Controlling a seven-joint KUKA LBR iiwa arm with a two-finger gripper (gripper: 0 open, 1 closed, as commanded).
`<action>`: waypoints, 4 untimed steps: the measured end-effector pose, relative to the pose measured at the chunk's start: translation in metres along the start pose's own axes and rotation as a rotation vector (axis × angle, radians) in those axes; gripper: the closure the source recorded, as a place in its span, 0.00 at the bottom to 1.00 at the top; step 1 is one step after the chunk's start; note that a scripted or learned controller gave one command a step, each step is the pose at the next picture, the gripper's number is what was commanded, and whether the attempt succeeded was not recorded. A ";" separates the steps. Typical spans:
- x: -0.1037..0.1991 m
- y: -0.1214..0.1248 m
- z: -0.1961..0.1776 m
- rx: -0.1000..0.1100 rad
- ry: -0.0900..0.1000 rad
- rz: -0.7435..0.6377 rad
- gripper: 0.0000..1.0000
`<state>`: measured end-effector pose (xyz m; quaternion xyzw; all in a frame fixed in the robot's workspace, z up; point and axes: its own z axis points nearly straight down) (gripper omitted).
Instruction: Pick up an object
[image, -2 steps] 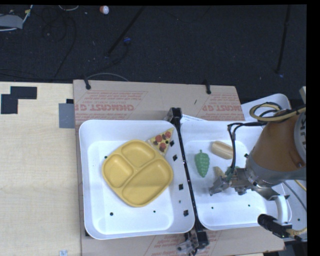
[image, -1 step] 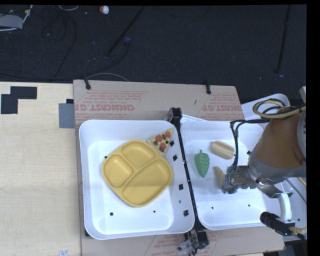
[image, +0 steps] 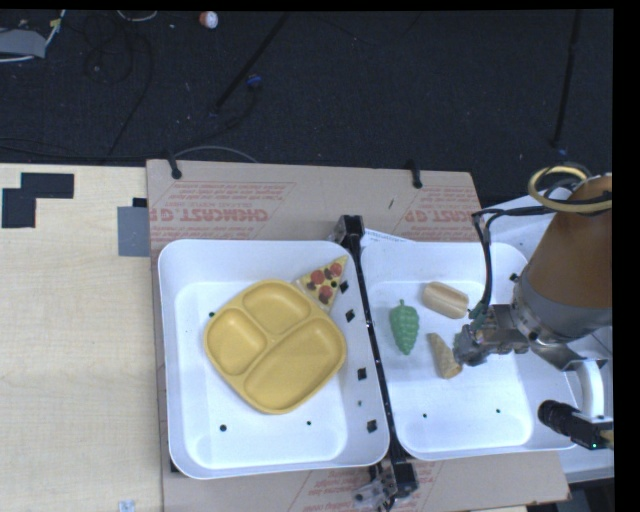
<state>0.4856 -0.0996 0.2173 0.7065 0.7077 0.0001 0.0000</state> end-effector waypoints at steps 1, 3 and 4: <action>-0.002 -0.009 -0.052 -0.002 0.000 0.001 1.00; 0.043 0.023 -0.064 0.002 0.001 -0.003 1.00; 0.091 0.044 -0.060 0.003 0.000 -0.002 1.00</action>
